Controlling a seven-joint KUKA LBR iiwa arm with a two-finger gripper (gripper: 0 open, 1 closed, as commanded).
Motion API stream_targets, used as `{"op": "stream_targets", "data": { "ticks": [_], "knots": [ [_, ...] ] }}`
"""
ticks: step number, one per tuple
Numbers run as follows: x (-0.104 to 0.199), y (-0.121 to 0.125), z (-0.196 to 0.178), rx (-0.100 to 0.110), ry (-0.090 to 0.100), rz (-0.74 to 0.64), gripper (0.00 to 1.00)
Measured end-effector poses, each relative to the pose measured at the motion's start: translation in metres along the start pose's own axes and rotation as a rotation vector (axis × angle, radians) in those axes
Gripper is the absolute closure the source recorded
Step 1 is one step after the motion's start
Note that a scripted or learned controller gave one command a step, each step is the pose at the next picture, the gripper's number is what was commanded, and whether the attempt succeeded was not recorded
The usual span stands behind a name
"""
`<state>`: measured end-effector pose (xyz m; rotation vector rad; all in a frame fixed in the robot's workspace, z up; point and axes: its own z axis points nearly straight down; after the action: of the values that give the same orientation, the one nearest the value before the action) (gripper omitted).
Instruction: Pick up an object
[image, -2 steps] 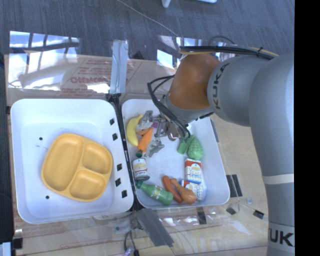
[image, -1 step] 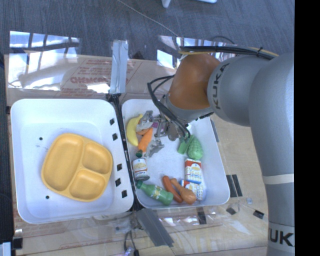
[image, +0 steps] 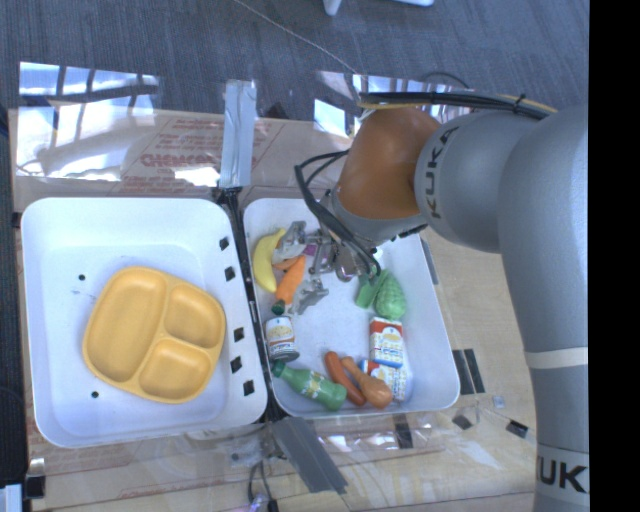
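Observation:
In the right bin (image: 440, 340) my gripper (image: 303, 268) is down near the upper left corner and stands open. One finger (image: 293, 240) is beside the yellow banana (image: 264, 262), the other finger (image: 312, 295) is lower down. An orange carrot (image: 290, 279) lies between the two fingers on the bin floor, and they are not closed on it. The arm's orange wrist (image: 385, 165) hangs above the bin's far edge.
The right bin also holds a green vegetable (image: 385, 295), a small can (image: 282, 337), a green bottle (image: 312, 386), a carton (image: 388, 350) and an orange sausage-like pair (image: 355, 380). A yellow divided tray (image: 152, 333) lies in the left bin (image: 60, 230).

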<state>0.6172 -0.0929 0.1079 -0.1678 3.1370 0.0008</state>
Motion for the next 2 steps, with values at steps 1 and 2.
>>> {"op": "stream_targets", "data": {
  "ticks": [1,2],
  "knots": [
    [0.0000,0.0000,0.0000,0.000,0.000,0.000,0.00],
    [0.0000,0.0000,0.0000,0.000,0.000,0.000,0.00]
  ]
}}
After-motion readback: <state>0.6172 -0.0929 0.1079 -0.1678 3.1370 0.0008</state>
